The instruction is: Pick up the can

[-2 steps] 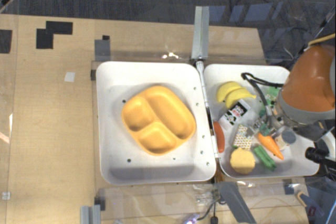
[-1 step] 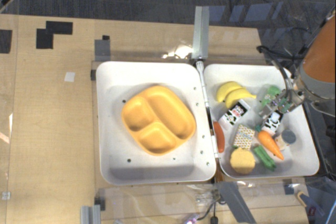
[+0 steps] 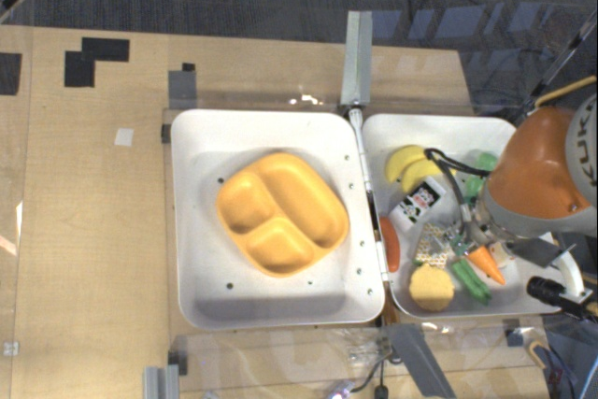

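Note:
The can [image 3: 420,200], small with a black and white label, lies in the right bin [image 3: 408,128] just below a yellow banana [image 3: 411,163]. The arm's orange band [image 3: 534,169] hangs over the right half of that bin. Below it the gripper [image 3: 464,232] reaches down among the items, a little right of and below the can. It stands apart from the can, and nothing of the can is hidden by it.
Around the gripper lie a carrot [image 3: 487,264], a green pod [image 3: 470,281], a yellow lump [image 3: 432,287], a red piece [image 3: 390,244] and a green item [image 3: 482,164]. The left bin [image 3: 201,201] holds a yellow divided plate [image 3: 280,212].

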Tool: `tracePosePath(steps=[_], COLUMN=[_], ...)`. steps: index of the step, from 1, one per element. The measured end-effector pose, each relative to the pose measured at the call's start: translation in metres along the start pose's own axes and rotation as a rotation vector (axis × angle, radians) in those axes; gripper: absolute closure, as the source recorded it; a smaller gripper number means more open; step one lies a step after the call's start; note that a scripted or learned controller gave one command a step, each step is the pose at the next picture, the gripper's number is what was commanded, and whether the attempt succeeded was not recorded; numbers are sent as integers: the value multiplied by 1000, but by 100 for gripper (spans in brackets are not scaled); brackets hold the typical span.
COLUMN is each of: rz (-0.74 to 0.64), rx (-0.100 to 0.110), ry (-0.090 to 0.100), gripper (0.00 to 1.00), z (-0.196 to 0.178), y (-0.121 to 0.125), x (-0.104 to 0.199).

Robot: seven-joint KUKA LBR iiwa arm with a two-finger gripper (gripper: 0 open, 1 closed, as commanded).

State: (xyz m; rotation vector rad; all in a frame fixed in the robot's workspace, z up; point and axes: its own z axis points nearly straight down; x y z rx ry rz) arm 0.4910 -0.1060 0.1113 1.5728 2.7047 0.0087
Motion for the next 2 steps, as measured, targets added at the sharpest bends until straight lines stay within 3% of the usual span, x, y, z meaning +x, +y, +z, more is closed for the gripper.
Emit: tracePosePath(steps=[1,2], rz=[-41,12], rx=[4,5], ry=[2,1], gripper=[100,100], z=[-51,-113], y=[21,-28], x=[-85,-55])
